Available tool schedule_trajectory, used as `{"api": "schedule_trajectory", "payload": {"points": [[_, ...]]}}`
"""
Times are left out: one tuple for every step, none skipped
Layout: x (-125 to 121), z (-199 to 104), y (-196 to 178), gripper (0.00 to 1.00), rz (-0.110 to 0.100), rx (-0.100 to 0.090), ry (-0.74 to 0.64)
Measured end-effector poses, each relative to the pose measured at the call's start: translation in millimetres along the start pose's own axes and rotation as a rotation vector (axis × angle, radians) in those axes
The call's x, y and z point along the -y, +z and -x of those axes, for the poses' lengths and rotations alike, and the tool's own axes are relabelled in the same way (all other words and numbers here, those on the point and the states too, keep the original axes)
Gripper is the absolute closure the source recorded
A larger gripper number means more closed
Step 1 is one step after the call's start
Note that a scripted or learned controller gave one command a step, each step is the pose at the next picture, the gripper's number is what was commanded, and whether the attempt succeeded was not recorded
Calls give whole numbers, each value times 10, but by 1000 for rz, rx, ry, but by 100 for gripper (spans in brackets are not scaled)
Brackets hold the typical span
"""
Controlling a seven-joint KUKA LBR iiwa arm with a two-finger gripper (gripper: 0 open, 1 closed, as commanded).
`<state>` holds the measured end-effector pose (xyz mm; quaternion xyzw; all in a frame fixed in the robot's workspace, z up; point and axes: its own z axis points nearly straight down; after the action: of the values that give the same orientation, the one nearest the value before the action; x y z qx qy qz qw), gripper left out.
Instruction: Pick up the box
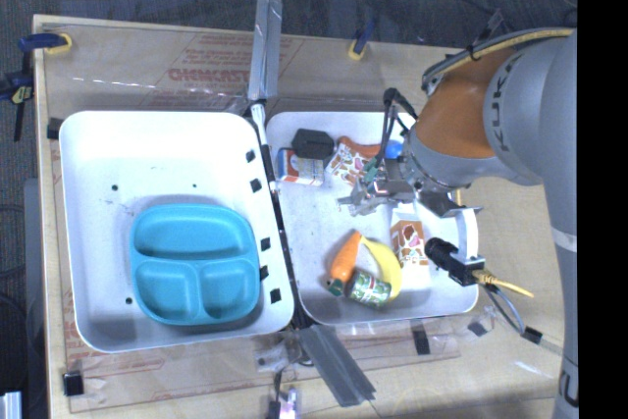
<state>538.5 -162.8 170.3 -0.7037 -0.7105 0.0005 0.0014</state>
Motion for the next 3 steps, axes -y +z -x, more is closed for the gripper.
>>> {"api": "schedule_trajectory", "payload": {"points": [[518, 264, -686, 100, 1, 2, 295], [619, -217, -347, 100, -4, -1, 583], [615, -413, -563, 100, -4, 0, 1083]]}}
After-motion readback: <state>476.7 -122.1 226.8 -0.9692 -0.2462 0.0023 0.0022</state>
